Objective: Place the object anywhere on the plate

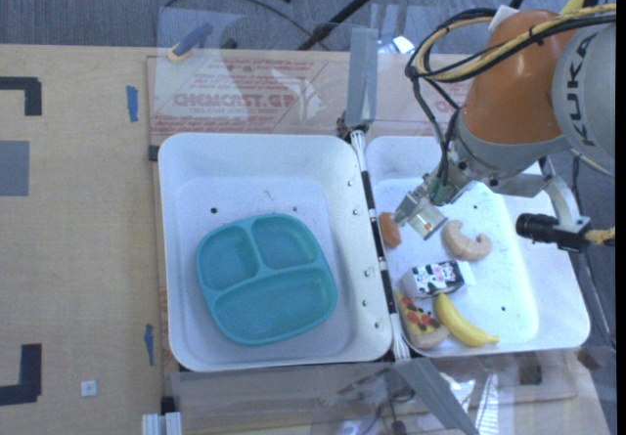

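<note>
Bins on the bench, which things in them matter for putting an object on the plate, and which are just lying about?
For the job: teal plate, gripper, croissant near it.
Lying about: banana, black-and-white toy, orange piece, left bin, right bin.

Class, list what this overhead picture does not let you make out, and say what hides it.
- Claw: open or shut is not clear; the arm's wrist covers part of it.
- Black-and-white item: too small to identify.
- Red-orange item: partly covered by the banana.
- Right bin: far rim hidden by the arm.
</note>
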Motion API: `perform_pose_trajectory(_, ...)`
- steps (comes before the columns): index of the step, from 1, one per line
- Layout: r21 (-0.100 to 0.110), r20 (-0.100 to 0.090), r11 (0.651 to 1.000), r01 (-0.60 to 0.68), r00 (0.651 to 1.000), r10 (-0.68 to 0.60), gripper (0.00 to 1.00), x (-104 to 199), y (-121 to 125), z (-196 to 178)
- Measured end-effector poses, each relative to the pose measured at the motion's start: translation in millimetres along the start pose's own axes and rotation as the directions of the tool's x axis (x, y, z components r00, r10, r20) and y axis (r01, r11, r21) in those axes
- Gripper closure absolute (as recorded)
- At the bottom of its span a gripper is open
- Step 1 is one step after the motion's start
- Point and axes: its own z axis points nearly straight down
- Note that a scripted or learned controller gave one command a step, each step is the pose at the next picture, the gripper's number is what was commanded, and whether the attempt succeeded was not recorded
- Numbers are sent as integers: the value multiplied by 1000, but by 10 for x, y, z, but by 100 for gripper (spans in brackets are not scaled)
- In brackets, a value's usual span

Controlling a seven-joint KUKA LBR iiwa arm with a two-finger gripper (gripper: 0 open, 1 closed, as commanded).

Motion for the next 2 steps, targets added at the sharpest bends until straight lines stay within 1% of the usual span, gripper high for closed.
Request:
perform_pose_trajectory(1, 0, 0, 947, 321, 947, -321, 100, 823, 417, 161)
perform_pose_trajectory(2, -1, 0, 710, 704, 710, -704, 100, 1311, 544, 623)
